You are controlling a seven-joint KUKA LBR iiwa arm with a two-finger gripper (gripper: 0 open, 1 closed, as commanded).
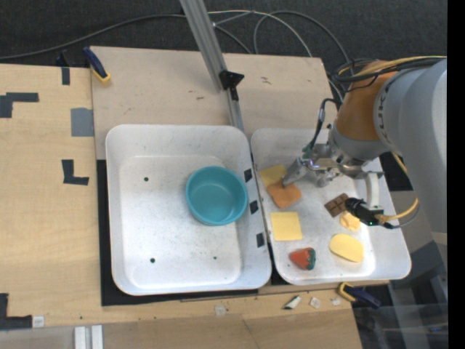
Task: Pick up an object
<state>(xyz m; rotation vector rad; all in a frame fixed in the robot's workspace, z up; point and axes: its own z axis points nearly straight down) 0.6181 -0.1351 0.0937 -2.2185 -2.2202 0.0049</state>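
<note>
Red and green, a little toy strawberry (304, 258) lies at the near edge of the right bin (389, 267). Beside it, to the right, is a yellow lump like a lemon (347, 248). A bit farther in lies a flat yellow square (285, 226), like a slice of cheese. Near the right side are a small brown piece (336, 205) and a small yellow piece (349, 222), close together.

Farther back is an orange-brown piece (284, 194), like a bit of bread. It touches a pale yellow piece (272, 174) behind it. The gripper (296, 175) is down low right here, just above the orange-brown piece. It looks like it may be touching it, but I cannot tell if the tool is open or closed, or if it has hold of anything.

All the things look like they are lying on the bin floor. So I think nothing is picked up yet. What is left is to grab one thing, most likely the orange-brown piece, and lift it up.

In the left bin (123, 260) sits a blue bowl (216, 195), well apart from the arm.
</note>
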